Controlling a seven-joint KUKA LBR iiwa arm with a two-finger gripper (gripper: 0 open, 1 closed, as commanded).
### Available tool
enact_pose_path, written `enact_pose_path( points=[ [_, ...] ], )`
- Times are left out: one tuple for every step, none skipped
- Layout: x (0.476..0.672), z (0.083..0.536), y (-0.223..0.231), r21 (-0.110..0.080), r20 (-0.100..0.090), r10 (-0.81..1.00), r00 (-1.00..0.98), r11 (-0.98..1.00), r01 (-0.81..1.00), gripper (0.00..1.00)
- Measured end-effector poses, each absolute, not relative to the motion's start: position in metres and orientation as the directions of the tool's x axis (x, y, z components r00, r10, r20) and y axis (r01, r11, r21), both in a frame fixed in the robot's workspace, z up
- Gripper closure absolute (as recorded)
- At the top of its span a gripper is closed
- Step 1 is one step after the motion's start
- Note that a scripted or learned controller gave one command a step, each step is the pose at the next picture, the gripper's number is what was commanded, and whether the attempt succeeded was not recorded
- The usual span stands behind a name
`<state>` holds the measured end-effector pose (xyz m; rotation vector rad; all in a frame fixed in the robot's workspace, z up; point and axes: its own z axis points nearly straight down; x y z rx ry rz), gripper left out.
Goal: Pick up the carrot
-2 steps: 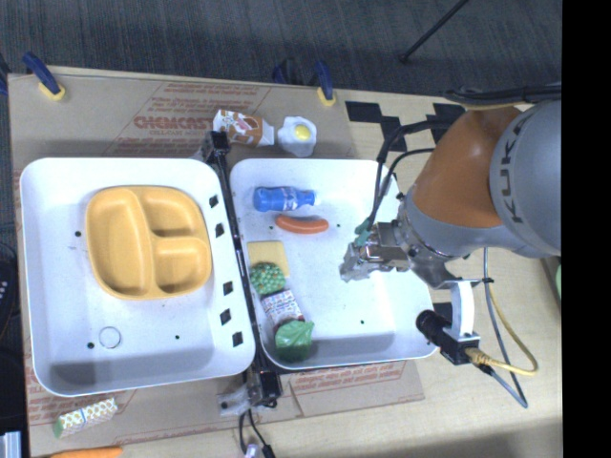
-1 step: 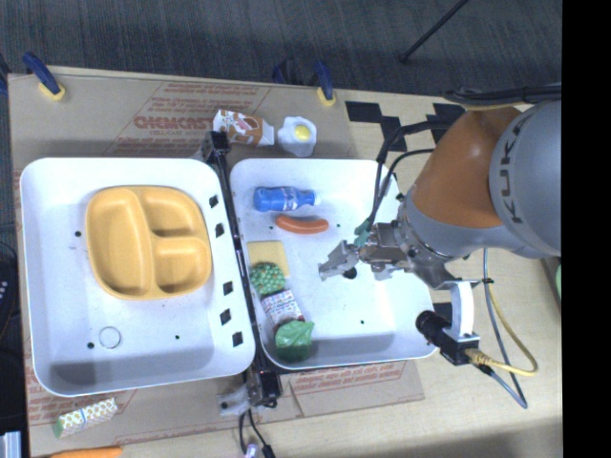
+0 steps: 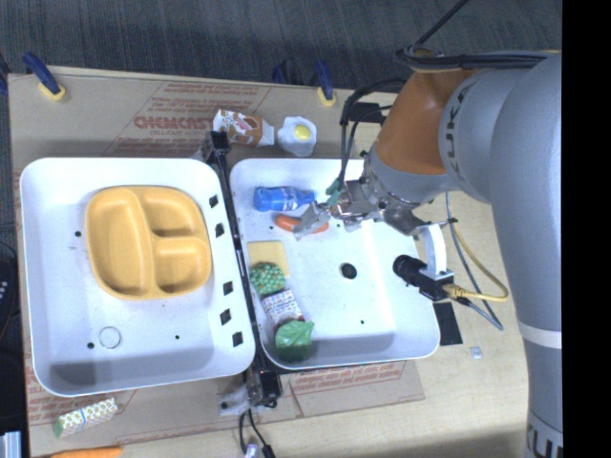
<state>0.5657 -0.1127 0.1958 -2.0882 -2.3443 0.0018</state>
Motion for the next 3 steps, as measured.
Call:
enact_pose_path(
  points=[
    [0.602,0.091,-0.094,-0.004,0.002,0.99,-0.139,0.139,0.99,0.0],
    [0.602,0.101,-0.094,-0.005,0.002,0.99,-0.143,0.143,0.99,1.0],
    [0.522,0.192,-0.031,-0.003,0.002,0.983,-0.182,0.182,0.983,1.0]
  ],
)
